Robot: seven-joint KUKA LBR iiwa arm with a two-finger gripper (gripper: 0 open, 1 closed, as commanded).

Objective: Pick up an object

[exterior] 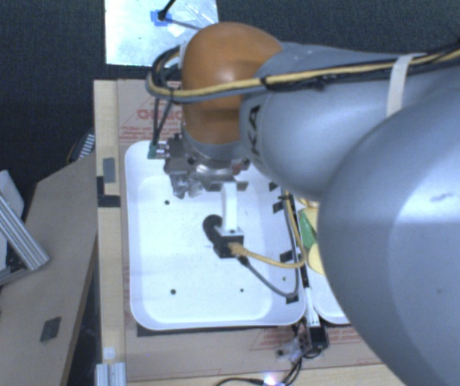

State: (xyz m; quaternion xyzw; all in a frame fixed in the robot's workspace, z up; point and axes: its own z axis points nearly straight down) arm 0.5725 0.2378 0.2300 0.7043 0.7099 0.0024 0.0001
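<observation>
Yellow and green objects (314,256), mostly hidden by the grey arm (391,215), are seen well apart from the metal claw (188,179), whose state cannot be told. The claw is held over the shallow white left bin (158,296); the objects lie in the right bin (330,318).

White bin (158,296), grey arm (391,215) with orange band (222,55), yellow object (317,257)

A white bin (174,252) lies on cardboard (137,111) atop the wooden bench (108,256).
</observation>
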